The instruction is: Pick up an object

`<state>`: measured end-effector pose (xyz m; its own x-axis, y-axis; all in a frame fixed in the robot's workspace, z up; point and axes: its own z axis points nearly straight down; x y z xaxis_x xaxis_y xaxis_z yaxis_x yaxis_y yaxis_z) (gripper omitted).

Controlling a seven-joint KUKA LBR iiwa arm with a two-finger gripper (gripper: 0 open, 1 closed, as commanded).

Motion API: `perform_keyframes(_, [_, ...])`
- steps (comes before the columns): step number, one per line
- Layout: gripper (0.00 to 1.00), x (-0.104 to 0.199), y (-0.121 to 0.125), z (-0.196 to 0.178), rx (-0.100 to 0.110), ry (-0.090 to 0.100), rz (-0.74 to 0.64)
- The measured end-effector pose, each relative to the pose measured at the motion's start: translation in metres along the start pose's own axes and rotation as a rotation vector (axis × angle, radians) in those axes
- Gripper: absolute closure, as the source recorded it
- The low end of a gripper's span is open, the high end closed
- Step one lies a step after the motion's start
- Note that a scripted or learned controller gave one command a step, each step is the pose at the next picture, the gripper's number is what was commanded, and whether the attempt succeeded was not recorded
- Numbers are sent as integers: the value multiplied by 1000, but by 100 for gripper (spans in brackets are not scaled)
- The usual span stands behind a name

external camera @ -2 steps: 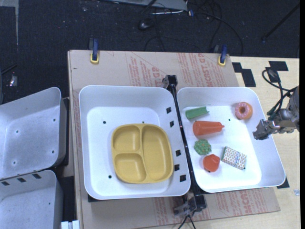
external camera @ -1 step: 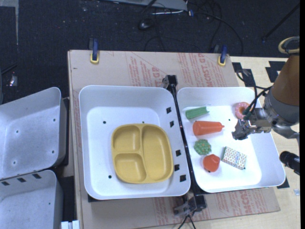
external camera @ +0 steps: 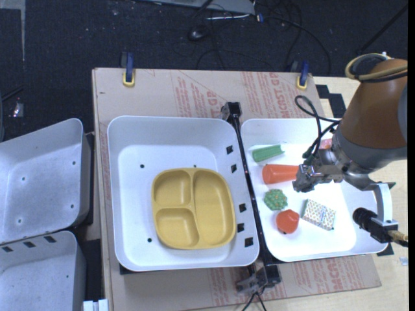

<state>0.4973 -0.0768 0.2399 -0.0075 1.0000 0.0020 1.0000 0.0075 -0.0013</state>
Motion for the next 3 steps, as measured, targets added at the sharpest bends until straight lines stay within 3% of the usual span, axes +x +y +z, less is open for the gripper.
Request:
perform_keyframes(1, [100,57,10,0,-2,0,-1])
perform_keyframes(3, [100,152,-6,14,2,0,0])
